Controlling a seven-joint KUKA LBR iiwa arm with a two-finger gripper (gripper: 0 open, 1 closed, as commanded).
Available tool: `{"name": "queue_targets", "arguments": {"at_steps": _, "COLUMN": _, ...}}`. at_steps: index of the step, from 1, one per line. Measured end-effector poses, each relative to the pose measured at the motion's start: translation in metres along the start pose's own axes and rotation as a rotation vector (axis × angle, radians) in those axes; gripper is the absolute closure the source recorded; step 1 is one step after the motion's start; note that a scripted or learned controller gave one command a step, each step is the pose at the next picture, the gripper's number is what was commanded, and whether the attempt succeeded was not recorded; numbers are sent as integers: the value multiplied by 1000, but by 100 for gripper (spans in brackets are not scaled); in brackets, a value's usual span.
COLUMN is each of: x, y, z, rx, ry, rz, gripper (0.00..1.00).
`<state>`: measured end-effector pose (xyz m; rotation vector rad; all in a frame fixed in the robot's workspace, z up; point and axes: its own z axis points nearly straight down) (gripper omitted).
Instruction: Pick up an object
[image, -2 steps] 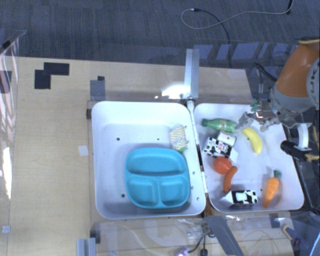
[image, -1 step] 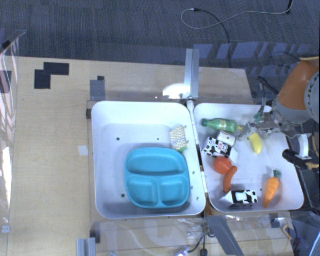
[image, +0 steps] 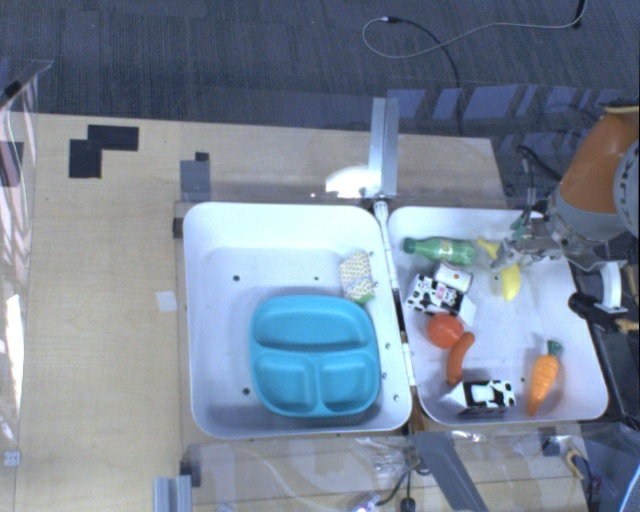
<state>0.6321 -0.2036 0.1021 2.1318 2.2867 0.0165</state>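
The right bin (image: 575, 325) holds a green bottle (image: 440, 248) with a yellow cap, lying at the back. Near it are a small yellow fruit (image: 509, 284) and a black-and-white cow-print box (image: 440, 293). Further forward lie a red tomato (image: 446, 329), an orange-red sausage shape (image: 459, 358), a cow-print toy (image: 488, 395) and a carrot (image: 543, 377). My gripper (image: 518, 246) hangs at the back right of this bin, just above and behind the yellow fruit and right of the bottle's cap. Nothing is visibly held in it.
The left bin (image: 230, 270) holds a blue divided tray (image: 315, 355) and a small patterned pouch (image: 357, 276) against its right wall. A metal post (image: 384, 140) stands behind the divider between the bins. The arm's orange band (image: 600, 165) looms over the right bin's back corner.
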Motion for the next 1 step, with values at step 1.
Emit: {"name": "queue_targets", "arguments": {"at_steps": 1, "x": 3, "y": 3, "z": -102, "rx": 10, "ry": 0, "rz": 104, "gripper": 100}}
